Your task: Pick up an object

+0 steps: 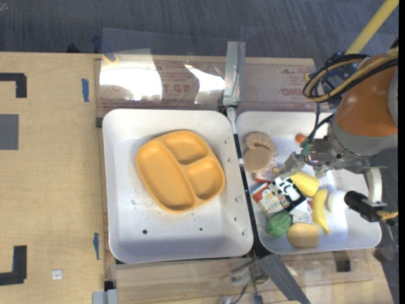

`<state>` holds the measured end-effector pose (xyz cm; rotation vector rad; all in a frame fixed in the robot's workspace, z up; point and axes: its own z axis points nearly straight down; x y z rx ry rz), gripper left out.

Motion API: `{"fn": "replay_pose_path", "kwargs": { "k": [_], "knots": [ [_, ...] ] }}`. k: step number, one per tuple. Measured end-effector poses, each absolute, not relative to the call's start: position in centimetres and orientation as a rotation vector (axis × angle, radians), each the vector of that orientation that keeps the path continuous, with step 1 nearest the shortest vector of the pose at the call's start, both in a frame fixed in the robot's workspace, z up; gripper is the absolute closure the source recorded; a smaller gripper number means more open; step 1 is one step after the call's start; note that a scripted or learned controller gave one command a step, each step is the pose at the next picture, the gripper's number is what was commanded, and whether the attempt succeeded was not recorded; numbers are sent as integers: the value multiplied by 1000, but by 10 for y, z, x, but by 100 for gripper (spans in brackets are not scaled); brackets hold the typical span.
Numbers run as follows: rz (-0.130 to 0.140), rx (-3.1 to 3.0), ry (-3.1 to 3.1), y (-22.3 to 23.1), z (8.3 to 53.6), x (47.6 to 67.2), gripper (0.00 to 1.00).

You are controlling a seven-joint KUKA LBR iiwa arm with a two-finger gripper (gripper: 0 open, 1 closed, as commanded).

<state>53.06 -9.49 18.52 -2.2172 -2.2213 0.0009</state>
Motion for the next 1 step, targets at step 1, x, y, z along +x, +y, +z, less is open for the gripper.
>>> {"fn": "replay_pose_path", "kwargs": {
  "k": [1],
  "knots": [
    [-16,-1694,-2659,-100,93,520,0]
  ]
}}
